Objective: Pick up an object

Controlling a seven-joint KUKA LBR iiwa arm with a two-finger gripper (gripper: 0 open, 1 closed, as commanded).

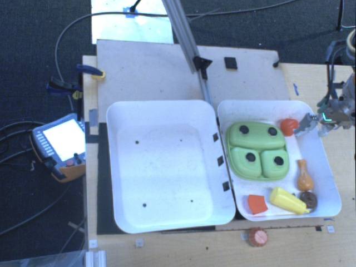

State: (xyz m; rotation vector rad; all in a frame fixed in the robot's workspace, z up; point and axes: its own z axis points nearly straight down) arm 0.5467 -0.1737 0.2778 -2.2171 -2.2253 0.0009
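Observation:
The right bin (pixel 328 171) holds a green three-compartment tray (pixel 257 151), a red tomato-like ball (pixel 288 126), an orange drumstick-shaped toy (pixel 303 176), a yellow banana-like piece (pixel 287 199), a brown ring (pixel 308 200) and an orange-red block (pixel 256 204). My gripper (pixel 315 127) hangs over the bin's upper right part, just right of the red ball and apart from it. Its fingers stand open with nothing between them.
The left bin (pixel 161 166) lies beside the right one, with black clips along the shared rim. A small round reddish object (pixel 257 237) sits on the bench below the right bin. A slanted metal pole (pixel 183 26) crosses the back. A teach pendant (pixel 60 146) lies far left.

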